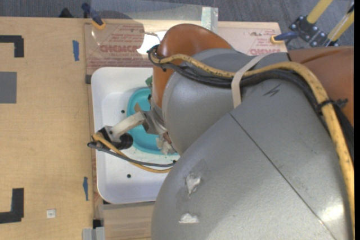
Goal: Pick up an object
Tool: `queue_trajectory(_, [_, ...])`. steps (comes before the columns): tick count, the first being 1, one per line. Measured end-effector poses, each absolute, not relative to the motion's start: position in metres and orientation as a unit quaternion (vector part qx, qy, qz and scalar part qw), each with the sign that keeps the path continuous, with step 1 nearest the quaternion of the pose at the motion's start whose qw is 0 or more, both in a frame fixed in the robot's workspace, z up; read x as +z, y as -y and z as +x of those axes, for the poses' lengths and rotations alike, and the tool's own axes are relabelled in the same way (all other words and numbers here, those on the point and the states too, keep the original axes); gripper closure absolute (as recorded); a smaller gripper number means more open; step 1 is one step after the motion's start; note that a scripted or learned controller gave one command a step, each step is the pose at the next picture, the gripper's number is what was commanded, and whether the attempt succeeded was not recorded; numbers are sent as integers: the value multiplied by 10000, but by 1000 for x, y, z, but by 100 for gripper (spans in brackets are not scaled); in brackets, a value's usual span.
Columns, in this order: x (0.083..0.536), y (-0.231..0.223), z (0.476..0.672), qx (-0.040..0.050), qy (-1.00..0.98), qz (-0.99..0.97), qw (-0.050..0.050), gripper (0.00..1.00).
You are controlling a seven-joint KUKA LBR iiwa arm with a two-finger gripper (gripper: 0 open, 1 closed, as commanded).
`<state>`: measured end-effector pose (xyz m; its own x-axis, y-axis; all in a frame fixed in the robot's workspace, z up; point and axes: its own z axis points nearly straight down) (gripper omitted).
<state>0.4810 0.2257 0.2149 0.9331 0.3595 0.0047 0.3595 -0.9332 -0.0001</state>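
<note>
A teal, rounded object (138,105) that looks like a shallow dish lies in the left white bin (107,87), near its middle. My gripper (161,137) is low inside this bin, right over the teal object's right side. The grey arm and its orange band hide the rest of the object and whatever lies to the right of it. A small green piece (148,82) peeks out beside the orange band, just above the teal object.
The bin's left and front floor (121,182) is bare white. The arm covers the right bin. A wooden bench top (45,121) spreads to the left, and a clear plastic sheet (121,39) stands behind the bin.
</note>
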Motion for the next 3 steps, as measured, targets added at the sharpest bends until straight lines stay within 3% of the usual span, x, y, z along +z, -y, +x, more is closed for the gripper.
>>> queue_trajectory(1, [225, -226, 482, -33, 1831, -9831, 6, 100])
queue_trajectory(2, [91, -225, 480, -12, 4733, -8809, 20, 100])
queue_trajectory(3, [168, -226, 479, 1, 2716, -9624, 11, 100])
